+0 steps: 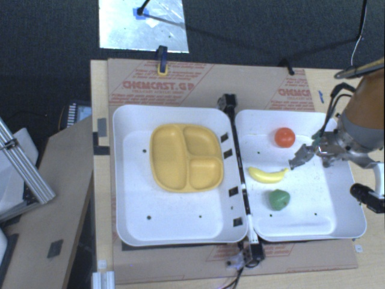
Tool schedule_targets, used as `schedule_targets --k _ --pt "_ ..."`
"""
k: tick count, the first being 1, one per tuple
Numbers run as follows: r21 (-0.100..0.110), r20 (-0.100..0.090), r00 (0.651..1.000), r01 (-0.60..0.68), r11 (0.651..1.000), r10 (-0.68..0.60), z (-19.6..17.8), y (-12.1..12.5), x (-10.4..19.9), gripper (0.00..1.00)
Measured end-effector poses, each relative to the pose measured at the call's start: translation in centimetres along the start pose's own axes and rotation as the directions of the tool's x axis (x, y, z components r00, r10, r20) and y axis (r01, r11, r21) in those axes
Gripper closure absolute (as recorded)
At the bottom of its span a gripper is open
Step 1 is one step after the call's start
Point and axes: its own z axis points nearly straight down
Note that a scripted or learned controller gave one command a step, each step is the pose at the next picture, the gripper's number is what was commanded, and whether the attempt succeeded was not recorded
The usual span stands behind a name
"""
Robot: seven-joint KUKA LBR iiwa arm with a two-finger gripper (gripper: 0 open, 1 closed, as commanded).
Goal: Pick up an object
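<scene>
Tool (299, 159) and wrist reached in from the right over the right bin (346, 218), the fingers slanting down and leftward so that their tips hung just beside the right end of the banana (266, 174). Whether those fingers were spread or pressed together could not be told from this slanted overhead view; they read as one dark wedge, and nothing was visible between them. It was also unclear whether the tips touched the banana or only hovered near it.

Three candidates for the pick lay in that right bin: the banana near the middle, a red tomato-like ball (284, 137) above it toward the far wall, and a green rounded piece, perhaps a pepper (278, 199), just below the banana. They sat apart from one another, which probably left room for the fingers to close around one without knocking the others. By the tool's aim, the banana seemed the intended target, though the approach was at its tip, not across its middle, so a slip looked possible.

In the left bin (129, 221) a yellow divided plate (183, 157) lay flat, well away from the arm and likely not in play at this step. Both bins rested on a cardboard sheet (180, 84) laid over the counter (98, 101), held at the far edge by a yellow clamp (162, 62).
</scene>
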Motion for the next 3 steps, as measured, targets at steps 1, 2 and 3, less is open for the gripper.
schedule_targets --k 1,2,3 --pt "-0.011 0.002 1.000 0.003 1.000 -0.003 -0.6 0.3 0.0 0.00" --pt "-0.008 0.001 1.000 0.001 1.000 -0.001 5.0 1.2 -0.2 0.00" --pt "-0.009 0.001 1.000 0.000 1.000 0.000 9.2 1.5 -0.2 0.00"
